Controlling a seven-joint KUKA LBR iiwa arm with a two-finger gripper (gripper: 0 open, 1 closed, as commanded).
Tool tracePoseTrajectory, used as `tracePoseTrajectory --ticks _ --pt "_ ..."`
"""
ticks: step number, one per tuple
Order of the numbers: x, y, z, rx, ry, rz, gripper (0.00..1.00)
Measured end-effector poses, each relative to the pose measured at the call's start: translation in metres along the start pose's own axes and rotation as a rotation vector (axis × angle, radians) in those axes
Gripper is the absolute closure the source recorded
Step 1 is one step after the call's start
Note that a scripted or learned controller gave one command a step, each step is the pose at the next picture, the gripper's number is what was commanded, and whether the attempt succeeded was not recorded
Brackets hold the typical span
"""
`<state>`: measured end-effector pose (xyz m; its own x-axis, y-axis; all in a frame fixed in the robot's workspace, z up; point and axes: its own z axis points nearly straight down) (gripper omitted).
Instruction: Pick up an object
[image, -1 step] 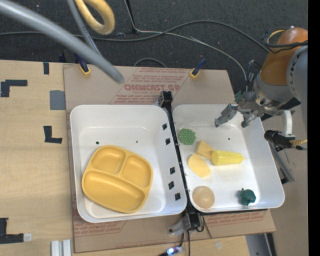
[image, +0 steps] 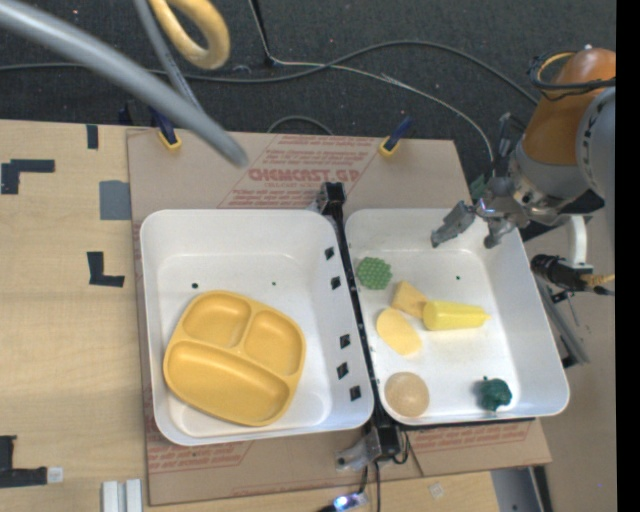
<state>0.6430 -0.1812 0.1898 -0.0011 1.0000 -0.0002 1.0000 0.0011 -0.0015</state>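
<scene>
So looking down from the overhead camera, there are two white bins side by side on a cardboard sheet (image: 300, 180) that covers the bench. The left bin (image: 160, 240) has a yellow divided plate (image: 235, 355) sitting in it, tilted a bit toward the near-left corner. The right bin (image: 540, 330) holds the small stuff: a green bumpy ball (image: 373, 271) up near the divider, a pale yellow wedge (image: 407, 297) just below it, a yellow block (image: 455, 316) lying on its side and touching that wedge, a pale yellow oval piece (image: 399, 331) right beside them, a tan round disc (image: 407, 394) near the front edge, and a dark green little thing (image: 493, 394) off by the front-right corner. The arm (image: 565, 110) comes in from the right, orange band showing, and the gripper (image: 468, 227) hangs over the far side of the right bin, well apart from all the pieces. Its two fingers are spread apart with nothing between them, so no object is picked up yet.
</scene>
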Motion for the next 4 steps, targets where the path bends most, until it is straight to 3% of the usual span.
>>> tracePoseTrajectory --ticks 2,3,4 --pt "0.003 0.009 0.108 -0.001 -0.002 -0.002 0.0" --pt "0.003 0.01 0.094 -0.005 -0.004 -0.003 1.0" --pt "-0.004 0.007 0.035 -0.006 -0.001 0.0 1.0"
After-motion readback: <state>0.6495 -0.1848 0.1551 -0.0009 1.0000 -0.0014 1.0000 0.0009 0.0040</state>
